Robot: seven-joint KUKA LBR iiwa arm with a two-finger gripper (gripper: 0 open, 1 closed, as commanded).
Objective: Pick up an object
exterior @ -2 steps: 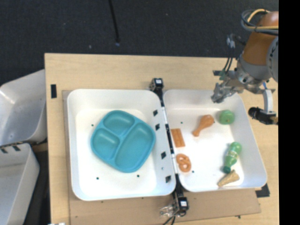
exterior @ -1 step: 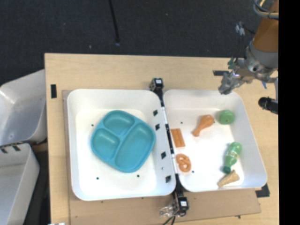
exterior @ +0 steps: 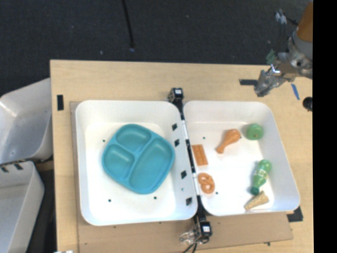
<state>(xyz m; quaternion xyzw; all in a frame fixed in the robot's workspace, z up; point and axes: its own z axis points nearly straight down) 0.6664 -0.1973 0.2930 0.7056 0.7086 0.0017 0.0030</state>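
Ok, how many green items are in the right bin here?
2: a green ball near the back right, and a green bottle further forward, just behind the cone. Nothing looks hidden.

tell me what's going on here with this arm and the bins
A grey robot arm's gripper hovers beyond the far edge of the right white bin, holding nothing. That bin holds an orange toy drumstick, a green ball, a green toy bottle, a pretzel, an orange block and a tan cone. The left white bin holds a blue divided plate.
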